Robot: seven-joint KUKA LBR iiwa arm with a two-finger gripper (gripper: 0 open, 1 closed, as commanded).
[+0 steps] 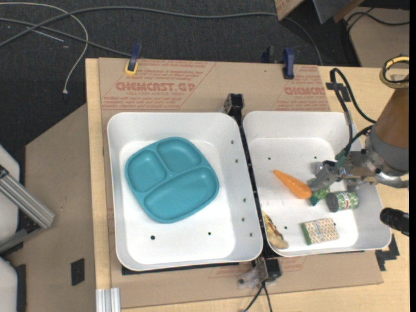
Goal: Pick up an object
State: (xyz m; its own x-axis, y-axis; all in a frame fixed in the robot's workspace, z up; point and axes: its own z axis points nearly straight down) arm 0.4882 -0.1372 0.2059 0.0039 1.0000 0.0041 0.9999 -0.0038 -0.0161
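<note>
In the right bin (289, 138) an orange toy carrot (292, 183) lies slantwise, its green top pointing right. Just right of it lies a small dark can with a green label (344, 201). A speckled green and pink block (319, 231) rests near the bin's front wall, and a yellowish brown peel-like piece (274, 232) lies in the front left corner. My gripper (329, 177) hangs low over the carrot's green end, close above the can. Nothing can be seen held in it.
The left bin (120, 194) holds a blue three-compartment plate (172, 178). The grey arm with its orange band (396, 125) comes in over the right bin's right wall. Cables run along the bin's far right corner. Blue clamps hold the cardboard base at the back.
</note>
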